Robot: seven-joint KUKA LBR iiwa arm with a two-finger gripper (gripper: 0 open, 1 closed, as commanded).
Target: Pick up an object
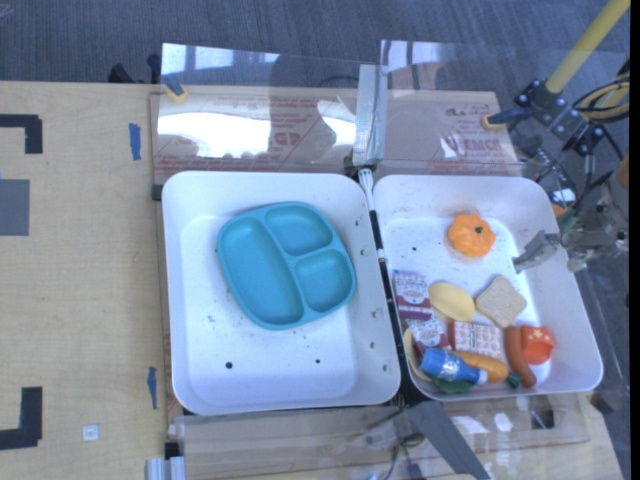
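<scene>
Nearest the camera, the wooden tabletop (70, 268) carries the left shallow white bin (190, 368), which holds a blue three-compartment plastic plate (285, 263). The right white bin (580, 313) holds the pickable toys: a small orange pumpkin (470, 235) at twelve o'clock, a yellow lemon-like piece (451, 300) and a slice of toy bread (500, 301) mid-bin, a blue bottle (445, 365) at six. The hand (545, 248) hovers at three o'clock; whether it is apart or together I cannot tell (nothing visibly held). This looks like the approach step; next it must pick a target and descend.
</scene>
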